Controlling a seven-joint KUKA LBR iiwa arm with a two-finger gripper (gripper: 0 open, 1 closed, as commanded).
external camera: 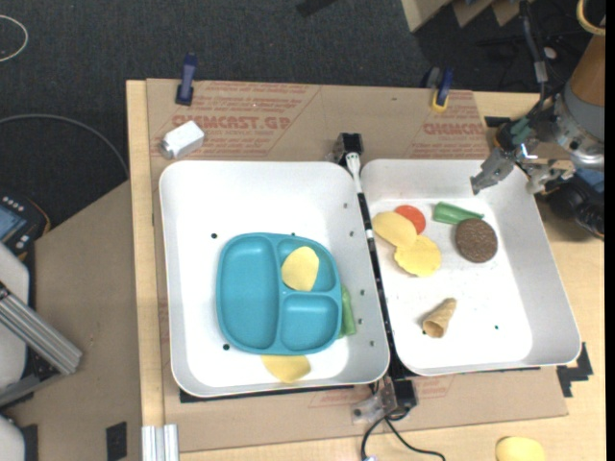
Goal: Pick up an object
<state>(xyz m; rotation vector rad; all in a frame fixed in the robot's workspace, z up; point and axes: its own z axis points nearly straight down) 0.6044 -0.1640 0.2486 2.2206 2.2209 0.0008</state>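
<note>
My gripper [506, 177] hangs over the far right corner of the right bin [538, 286], open, with nothing between its fingers. Below and to its left lie a green bean pod [452, 213], a round brown cookie [476, 240], a red tomato slice [412, 217] and two yellow chips [394, 227] [420, 256]. A small waffle cone [439, 317] rests nearer the front of that bin. The gripper touches none of them.
The left bin [187, 257] holds a blue divided plate [259, 291] with a yellow piece [300, 269] on it, another yellow piece [286, 366] at its front and a green strip [347, 313] at its right edge. Clamps [186, 78] [442, 88] stand at the back.
</note>
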